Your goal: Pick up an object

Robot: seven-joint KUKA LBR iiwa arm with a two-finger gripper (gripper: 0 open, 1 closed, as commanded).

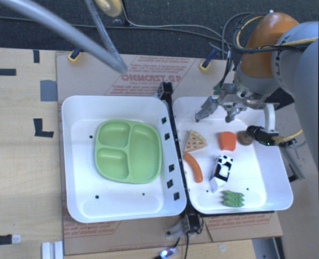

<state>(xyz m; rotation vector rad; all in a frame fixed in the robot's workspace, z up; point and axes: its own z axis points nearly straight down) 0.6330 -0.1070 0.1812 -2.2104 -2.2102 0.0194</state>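
My gripper (218,113) hangs over the far part of the right bin (267,193), its two fingers spread open with nothing between them. Below it in that bin lie a waffle-patterned pizza slice (194,141), an orange block (228,141), an orange sausage (193,167), a black-and-white carton (221,169) and a green leafy piece (232,199). A small brown round piece (244,138) sits to the right of the orange block. The gripper is above and apart from all of them.
The left bin (83,198) holds a green divided plate (128,150). A black divider strip (172,144) runs between the bins. Grey poles (67,26) cross the upper left. Cables (272,136) trail near the right bin's right side.
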